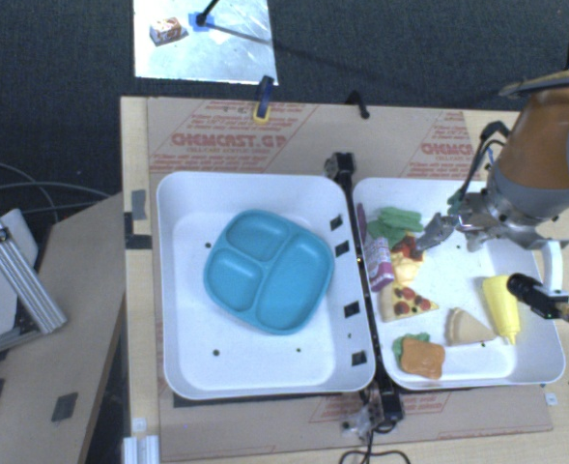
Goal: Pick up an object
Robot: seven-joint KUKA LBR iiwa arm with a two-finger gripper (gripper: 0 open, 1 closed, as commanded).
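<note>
Red print reads "CHEMCAST GP" on the brown protective sheet (236, 135) that lies under the two white bins, up and well to the left of the gripper (437, 228). The same red lettering repeats on the sheet just above the gripper, near the right bin's far edge, where only part of it shows and it cannot be read whole. A small purple packet (377, 262) lies just left of the gripper; its label is too small to read.

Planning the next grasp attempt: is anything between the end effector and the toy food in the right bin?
Nothing visible blocks it. The end effector is low over the right bin, its tip right beside the red-and-green piece and the green leafy toy. The pizza slice lies open below them.
</note>
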